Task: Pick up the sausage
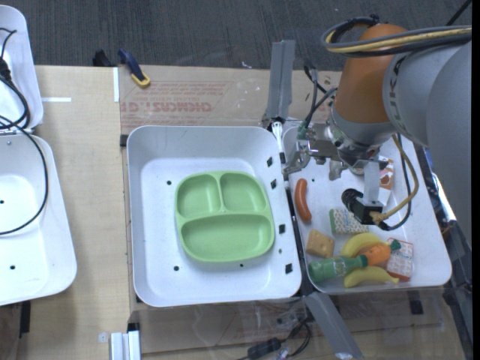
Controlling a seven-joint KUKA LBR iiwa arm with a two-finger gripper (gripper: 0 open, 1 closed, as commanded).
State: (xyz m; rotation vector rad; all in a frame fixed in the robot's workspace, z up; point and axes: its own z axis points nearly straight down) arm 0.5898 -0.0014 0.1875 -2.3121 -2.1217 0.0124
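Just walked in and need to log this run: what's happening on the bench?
A grey arm with an orange band reaches in from the right over the right bin. Its hand hangs near the bin's upper left corner, just above the sausage, which lies on the bin floor, not picked up. Bananas and other toy food sit lower in that bin. The left bin holds a green divided plate.

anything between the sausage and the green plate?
Camera view: the two bins' adjoining white walls separate the sausage from the green plate; otherwise bare bin floor.
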